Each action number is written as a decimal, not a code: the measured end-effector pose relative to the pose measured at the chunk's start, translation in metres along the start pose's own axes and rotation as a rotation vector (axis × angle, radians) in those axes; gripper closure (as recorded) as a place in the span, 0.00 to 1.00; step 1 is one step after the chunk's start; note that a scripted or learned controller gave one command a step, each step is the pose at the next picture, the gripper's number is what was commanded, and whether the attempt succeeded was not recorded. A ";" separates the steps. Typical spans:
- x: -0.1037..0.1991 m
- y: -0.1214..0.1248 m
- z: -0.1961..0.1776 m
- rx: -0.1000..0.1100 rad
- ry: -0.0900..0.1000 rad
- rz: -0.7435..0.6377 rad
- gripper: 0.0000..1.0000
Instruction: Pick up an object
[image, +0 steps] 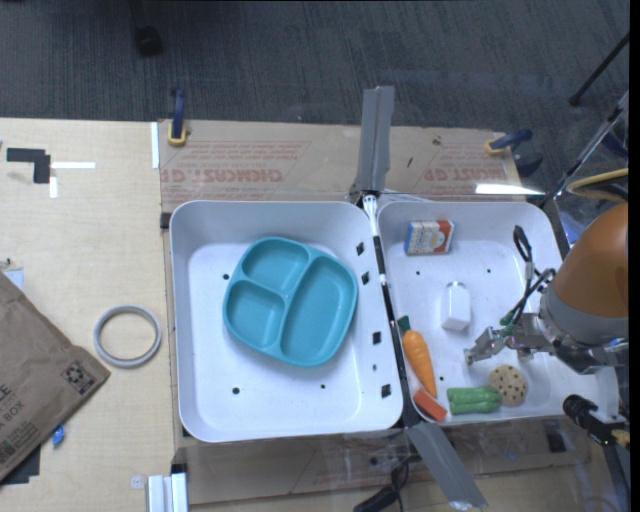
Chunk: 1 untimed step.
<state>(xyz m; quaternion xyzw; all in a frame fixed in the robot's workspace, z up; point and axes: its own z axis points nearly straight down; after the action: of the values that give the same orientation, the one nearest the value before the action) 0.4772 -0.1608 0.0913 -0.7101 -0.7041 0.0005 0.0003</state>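
Two white bins sit side by side; the right bin (470, 215) is the landmark for this entry. The left one holds a teal divided plate (290, 300).

Contents of the right bin: a small orange-and-white carton (429, 237) near its back wall; a white block (456, 306) about mid-floor; a toy carrot (418, 360) along its left wall, with a red piece (430, 406) just below the carrot's tip; a green pod-shaped toy (472, 400) at its front edge; a speckled cookie (508, 384) just right of the green toy, close beside it.

The gripper (487, 346) hangs inside the right bin, toward its front right, above and slightly left of the cookie and behind the green toy. Nothing is seen between its fingers. Whether the pincer is released or clenched I cannot tell; the metal tip is too small and cluttered to read.

Judgement: approach stage, no grasp made. The nearest candidates are the cookie and the green toy. To do this well, pick one target, centre over it, and align the jaws across its narrow dimension. The cookie lies flat and close to the green toy, so a descent between them risks nudging both; the green toy's long body looks like the easier pinch.
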 end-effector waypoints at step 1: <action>0.000 0.000 -0.008 0.001 0.000 0.001 1.00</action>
<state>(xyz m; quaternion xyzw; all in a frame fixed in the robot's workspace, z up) 0.4770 -0.1612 0.0997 -0.7103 -0.7039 0.0011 0.0007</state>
